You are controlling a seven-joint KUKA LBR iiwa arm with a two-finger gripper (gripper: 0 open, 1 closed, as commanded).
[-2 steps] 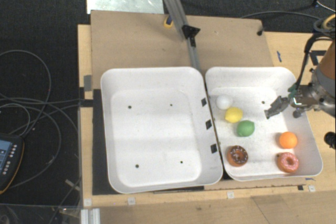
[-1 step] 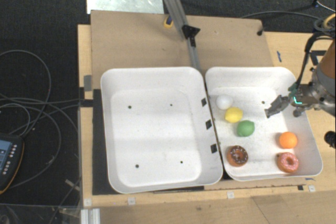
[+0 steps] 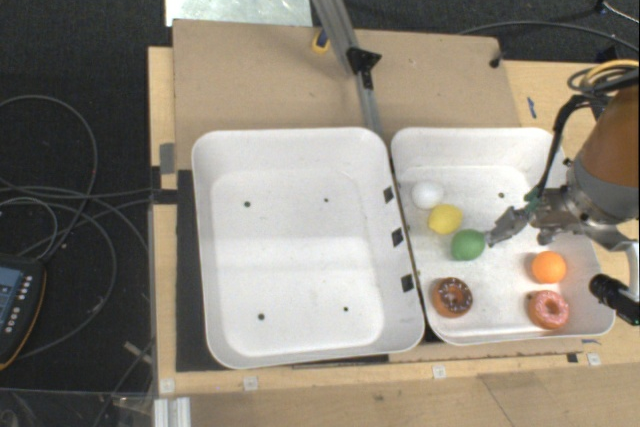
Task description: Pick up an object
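— Gripper [image 3: 503, 225] position? Holding anything?
— Right of centre, over the right bin [image 3: 470, 147], tip just beside the green ball [image 3: 467, 244]; whether it grips, I cannot tell (too small, too dark).
— Other objects?
— White ball [image 3: 428, 194], yellow ball [image 3: 445, 218], orange ball [image 3: 548, 266], chocolate doughnut [image 3: 452, 296], pink doughnut [image 3: 548, 309], lower right.

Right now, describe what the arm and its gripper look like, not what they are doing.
The arm is a rounded grey body with an orange band above the wrist. Black cables, with a yellow one among them, loop over its top near the right edge. The gripper is a slim dark grey and black metal assembly that narrows toward its tip, with small greenish touches near its base.
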